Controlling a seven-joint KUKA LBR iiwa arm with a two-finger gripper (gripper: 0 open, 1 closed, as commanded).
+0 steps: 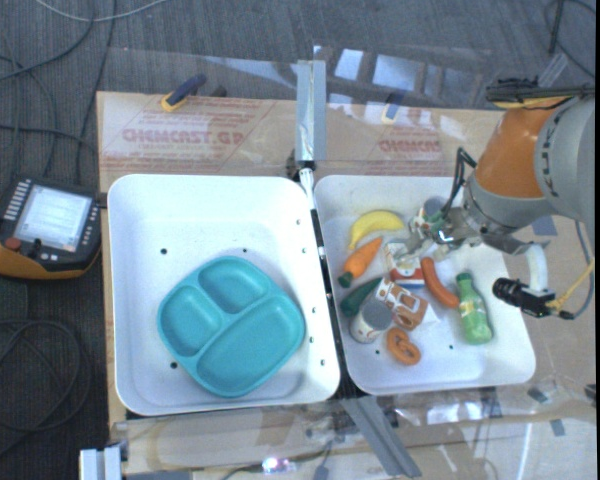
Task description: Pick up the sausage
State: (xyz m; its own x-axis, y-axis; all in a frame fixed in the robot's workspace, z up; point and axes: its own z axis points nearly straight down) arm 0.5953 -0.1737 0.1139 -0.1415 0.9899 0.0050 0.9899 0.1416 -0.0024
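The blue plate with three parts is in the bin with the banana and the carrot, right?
No. The camera view shows the blue plate alone in the left bin. The banana and the carrot lie in the right bin.

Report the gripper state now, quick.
Gripper: low over the right bin, just above the sausage; open or closed cannot be told, and nothing is seen in its grasp.

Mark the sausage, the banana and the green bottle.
sausage (440, 283): camera view, middle of its orange-red body.
banana (376, 224): camera view, middle of the yellow curve.
green bottle (473, 313): camera view, middle of its body.
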